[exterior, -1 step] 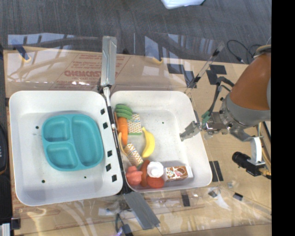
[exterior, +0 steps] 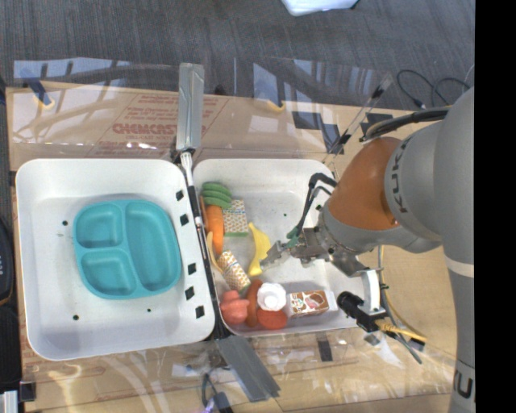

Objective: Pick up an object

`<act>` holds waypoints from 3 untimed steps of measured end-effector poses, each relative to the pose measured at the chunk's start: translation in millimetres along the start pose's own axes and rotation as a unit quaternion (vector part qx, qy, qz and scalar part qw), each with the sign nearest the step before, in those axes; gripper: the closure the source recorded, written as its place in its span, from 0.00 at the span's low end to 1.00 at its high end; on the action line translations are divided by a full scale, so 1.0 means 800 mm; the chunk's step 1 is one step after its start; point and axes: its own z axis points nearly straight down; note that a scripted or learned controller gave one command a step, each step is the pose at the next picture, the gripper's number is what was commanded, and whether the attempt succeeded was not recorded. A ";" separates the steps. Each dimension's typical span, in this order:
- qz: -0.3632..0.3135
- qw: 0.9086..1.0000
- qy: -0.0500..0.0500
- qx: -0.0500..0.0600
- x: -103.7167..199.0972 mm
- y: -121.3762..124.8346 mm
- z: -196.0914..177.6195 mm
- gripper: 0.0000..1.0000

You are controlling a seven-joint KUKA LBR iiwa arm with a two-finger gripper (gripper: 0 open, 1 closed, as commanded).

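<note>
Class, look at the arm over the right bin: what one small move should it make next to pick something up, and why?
Probably ease the pincer a little left and down onto the yellow banana. It sits just beside the banana in the right bin, nothing shows between its fingers, and the banana lies nearest.

The scene is brightly and evenly lit from overhead. The left bin (exterior: pixel 32 242) and right bin (exterior: pixel 274 181) glow near-white, their inner walls almost washed out. Clear sheeting (exterior: pixel 145 113) behind the bins carries streaky blue-white reflections, and a blown-out white patch (exterior: pixel 318 5) sits at the top edge. Shadows are soft and short; a dim one lies under the arm (exterior: pixel 403 193) on the right bin's floor. Focus is moderate, fine print is unreadable, and small items look slightly smeared, with mild compression grain on the dark floor (exterior: pixel 97 28)
</note>
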 end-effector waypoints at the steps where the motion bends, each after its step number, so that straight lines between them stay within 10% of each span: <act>1: 0.038 0.999 -0.001 -0.002 0.078 0.076 0.046 0.00; 2: 0.041 0.999 -0.002 0.001 0.073 0.131 0.042 0.00; 3: 0.036 0.999 -0.001 -0.001 0.075 0.134 0.026 1.00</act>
